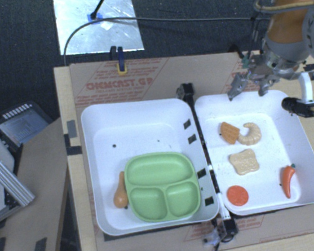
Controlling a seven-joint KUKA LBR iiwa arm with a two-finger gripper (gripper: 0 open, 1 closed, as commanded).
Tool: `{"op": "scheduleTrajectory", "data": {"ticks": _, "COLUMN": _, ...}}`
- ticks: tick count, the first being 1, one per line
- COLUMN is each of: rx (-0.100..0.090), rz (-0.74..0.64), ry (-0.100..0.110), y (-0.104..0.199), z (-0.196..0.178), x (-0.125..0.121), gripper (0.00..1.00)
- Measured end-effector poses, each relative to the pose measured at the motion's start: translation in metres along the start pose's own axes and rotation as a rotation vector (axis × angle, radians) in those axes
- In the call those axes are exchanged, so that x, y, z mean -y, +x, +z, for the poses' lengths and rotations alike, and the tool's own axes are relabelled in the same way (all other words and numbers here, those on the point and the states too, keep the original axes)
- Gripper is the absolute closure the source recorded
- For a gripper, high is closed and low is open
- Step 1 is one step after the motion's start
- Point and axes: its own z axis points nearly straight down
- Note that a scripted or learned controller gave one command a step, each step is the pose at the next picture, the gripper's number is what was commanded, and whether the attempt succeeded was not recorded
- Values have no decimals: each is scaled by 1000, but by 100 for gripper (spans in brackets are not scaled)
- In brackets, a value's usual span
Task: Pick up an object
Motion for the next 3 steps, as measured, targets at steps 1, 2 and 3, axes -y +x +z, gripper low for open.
{"op": "scheduleTrajectory", "data": {"ticks": 1, "rx": 1, "rz": -2, "ry": -12, "y": 0, "z": -8, "x": -2, "gripper": 0}}
{"op": "scheduleTrajectory", "data": {"ticks": 2, "rx": 2, "rz": 0, "ry": -10, "y": -5, "z": 35, "x": -1, "gripper": 0}}
{"op": "scheduleTrajectory", "data": {"ticks": 3, "rx": 2, "rz": 0, "ry": -11, "y": -5, "z": 76, "x": -2, "gripper": 0}}
